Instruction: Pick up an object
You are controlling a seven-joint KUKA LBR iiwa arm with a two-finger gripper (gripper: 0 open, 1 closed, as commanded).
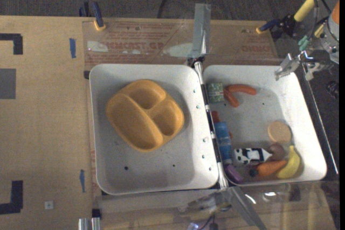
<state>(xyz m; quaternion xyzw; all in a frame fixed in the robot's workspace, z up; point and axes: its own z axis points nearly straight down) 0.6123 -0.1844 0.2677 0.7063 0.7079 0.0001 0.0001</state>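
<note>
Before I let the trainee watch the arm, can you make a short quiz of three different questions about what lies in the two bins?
1. True or false: the yellow divided plate lies in the left bin.
2. Which item lies nearest the right bin's lower right corner? A) the banana B) the sausage C) the green can
3. Fill in: the black-and-white toy beside the carrot is a ____.

Key
1. True.
2. A. The sausage and the green can lie near the bin's upper left.
3. Cow.
</note>
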